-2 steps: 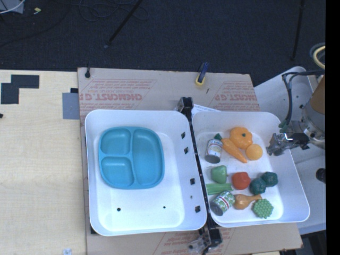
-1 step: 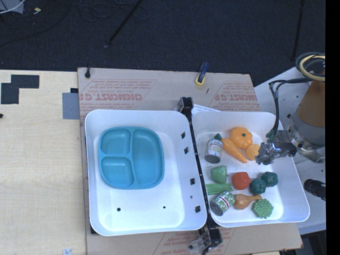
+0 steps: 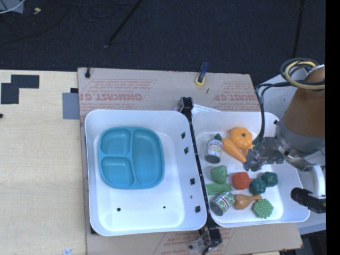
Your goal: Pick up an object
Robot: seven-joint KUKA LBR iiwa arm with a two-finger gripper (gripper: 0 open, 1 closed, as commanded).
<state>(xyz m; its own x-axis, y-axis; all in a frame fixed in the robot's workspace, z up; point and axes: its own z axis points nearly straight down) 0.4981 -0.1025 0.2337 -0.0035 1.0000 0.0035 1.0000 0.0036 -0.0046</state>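
The right bin (image 3: 276, 217) holds several toy foods: an orange pepper (image 3: 241, 137), a carrot (image 3: 233, 149), a small can (image 3: 214, 150), a green piece (image 3: 219, 173), a red tomato (image 3: 240, 180), dark green broccoli (image 3: 263, 183), a second can (image 3: 222, 202), a tan drumstick (image 3: 245, 201) and a bumpy green fruit (image 3: 262, 209). My gripper (image 3: 256, 161) hangs low over this bin, just right of the carrot and above the tomato. The view from above hides what lies under it.
The left bin (image 3: 106, 217) holds a blue divided plate (image 3: 130, 158). A black divider clamp (image 3: 185, 104) sits between the bins. The arm's orange-banded body (image 3: 305, 113) fills the right side above the right bin. A yellow-and-blue clip (image 3: 201, 74) lies on the cardboard behind.
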